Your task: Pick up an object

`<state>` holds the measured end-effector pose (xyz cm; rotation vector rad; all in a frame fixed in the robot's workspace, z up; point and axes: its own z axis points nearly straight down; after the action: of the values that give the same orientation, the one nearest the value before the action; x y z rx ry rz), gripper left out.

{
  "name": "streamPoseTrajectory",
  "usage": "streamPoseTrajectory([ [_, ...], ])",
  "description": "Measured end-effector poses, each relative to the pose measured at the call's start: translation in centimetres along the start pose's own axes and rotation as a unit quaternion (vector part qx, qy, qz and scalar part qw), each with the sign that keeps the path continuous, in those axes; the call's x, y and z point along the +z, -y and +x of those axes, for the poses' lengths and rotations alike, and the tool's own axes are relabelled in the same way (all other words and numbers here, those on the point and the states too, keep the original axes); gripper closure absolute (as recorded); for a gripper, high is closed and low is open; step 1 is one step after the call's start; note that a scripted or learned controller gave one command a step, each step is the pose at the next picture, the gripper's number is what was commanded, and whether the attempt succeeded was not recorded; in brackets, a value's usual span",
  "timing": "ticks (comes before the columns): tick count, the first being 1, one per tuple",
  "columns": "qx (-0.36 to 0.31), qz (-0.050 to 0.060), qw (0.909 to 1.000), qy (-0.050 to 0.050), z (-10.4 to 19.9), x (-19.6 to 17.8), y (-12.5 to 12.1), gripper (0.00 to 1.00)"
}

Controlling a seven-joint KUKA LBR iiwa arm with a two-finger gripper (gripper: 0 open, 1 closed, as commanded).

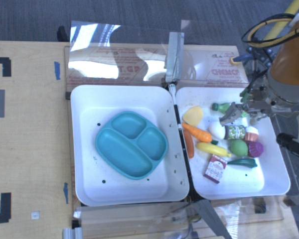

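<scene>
step: approach | gripper (235, 114) over right white bin (276, 183) far edge, grip: can't tell | you needed descent onto white egg (217, 130)

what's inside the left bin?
The left bin holds one teal divided plate with three compartments, lying flat near the middle. Whatever sits under the plate is covered. All the toy food lies in the right bin.

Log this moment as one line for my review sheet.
grey two-finger gripper: low in right white bin, over toy food | grasp: unclear | blue divided plate: left white bin
</scene>
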<state>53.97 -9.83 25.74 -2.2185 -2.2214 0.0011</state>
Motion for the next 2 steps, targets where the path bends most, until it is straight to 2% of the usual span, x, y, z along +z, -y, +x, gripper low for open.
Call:
streamPoseTrajectory([
  [1,-0.016,0.006,0.9999,-0.001,0.8,15.2,-1.5,0.0],
  [2,-0.053,-0.003,0.9986,0.001,0.6,17.0,-3.9,0.0],
])
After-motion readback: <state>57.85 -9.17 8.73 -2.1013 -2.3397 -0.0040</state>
